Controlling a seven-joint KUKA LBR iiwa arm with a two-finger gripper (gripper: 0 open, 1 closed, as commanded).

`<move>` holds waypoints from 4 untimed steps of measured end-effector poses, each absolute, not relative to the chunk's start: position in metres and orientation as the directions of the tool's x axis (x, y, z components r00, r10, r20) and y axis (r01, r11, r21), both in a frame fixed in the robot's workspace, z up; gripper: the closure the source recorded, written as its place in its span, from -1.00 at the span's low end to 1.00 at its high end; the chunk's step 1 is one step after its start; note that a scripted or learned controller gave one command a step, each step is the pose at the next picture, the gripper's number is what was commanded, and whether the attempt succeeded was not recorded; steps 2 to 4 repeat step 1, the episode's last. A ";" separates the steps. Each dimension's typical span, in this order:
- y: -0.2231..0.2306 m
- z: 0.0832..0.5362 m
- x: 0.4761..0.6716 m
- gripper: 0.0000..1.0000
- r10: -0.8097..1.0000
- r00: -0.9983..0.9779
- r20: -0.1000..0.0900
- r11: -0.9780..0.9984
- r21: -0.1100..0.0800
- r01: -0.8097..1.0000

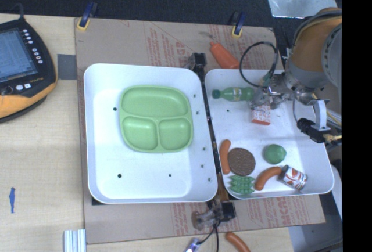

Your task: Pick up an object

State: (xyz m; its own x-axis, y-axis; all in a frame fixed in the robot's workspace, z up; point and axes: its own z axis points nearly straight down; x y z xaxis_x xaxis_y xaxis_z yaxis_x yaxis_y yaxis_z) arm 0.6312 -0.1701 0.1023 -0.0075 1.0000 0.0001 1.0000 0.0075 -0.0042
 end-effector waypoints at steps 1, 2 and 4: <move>-0.118 0.131 0.657 1.00 1.000 -0.004 0.001 0.004 -0.001 1.000; -0.118 0.131 0.657 1.00 1.000 -0.004 0.001 0.004 -0.001 1.000; -0.118 0.131 0.657 1.00 1.000 -0.004 0.001 0.004 -0.001 1.000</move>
